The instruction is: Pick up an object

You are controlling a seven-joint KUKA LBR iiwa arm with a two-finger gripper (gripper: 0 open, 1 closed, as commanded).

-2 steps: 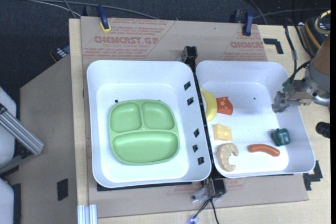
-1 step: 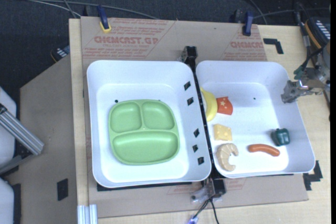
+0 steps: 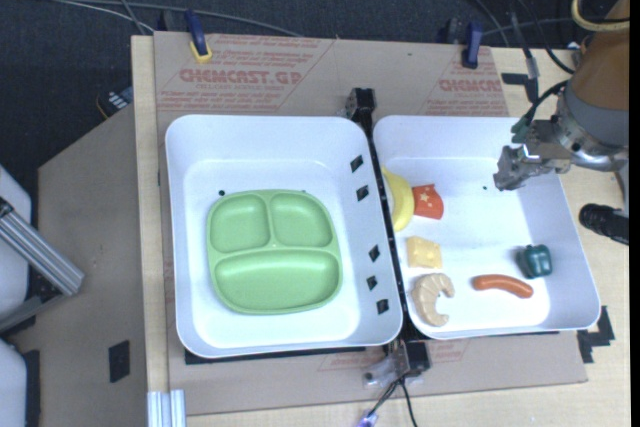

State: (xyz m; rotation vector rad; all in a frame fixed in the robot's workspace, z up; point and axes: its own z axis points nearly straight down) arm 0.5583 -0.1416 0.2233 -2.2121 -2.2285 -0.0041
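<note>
Bench [image 3: 250, 80] is topped with brown protective sheeting printed in red lettering, held at the far edge by two clamps [image 3: 199, 43], [image 3: 472, 43]. Two shallow white bins are seated directly on it, side by side and touching along a black centre divider: left bin [image 3: 185, 215], right bin [image 3: 570, 245]. Cables [image 3: 395, 400] are seen at the near edge.

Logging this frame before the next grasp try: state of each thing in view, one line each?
gripper: above right bin's far side, nothing visibly held
green tray: flat in left bin, compartments bare
sausage: lying flat, right bin
croissant: lying at right bin's near edge
cheese wedge: lying beside divider
</note>
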